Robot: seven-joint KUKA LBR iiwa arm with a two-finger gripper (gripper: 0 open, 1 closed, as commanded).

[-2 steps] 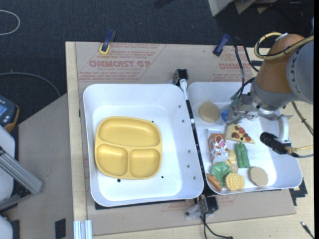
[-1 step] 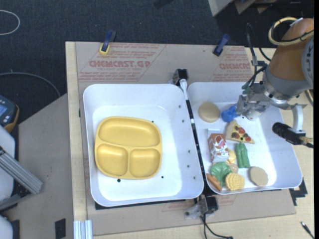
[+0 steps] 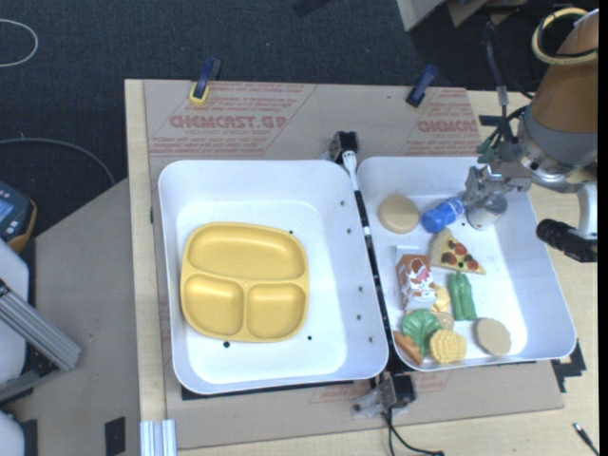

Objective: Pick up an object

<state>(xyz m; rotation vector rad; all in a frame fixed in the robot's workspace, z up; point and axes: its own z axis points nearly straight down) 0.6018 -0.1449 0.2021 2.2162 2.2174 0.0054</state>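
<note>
Jaws of the gripper (image 3: 478, 200): spread unreadable, hanging just beside the blue object (image 3: 439, 216) in the right bin (image 3: 541, 283).

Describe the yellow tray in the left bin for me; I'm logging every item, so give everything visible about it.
The yellow tray is a divided plate, smooth and plastic-looking, with rounded corners. It has three compartments: one wide one along the far side and two smaller ones along the near side. It lies flat and right way up on the floor of the left bin, slightly turned against the bin's edges. Nothing lies in it or touches it apart from the bin floor.
</note>
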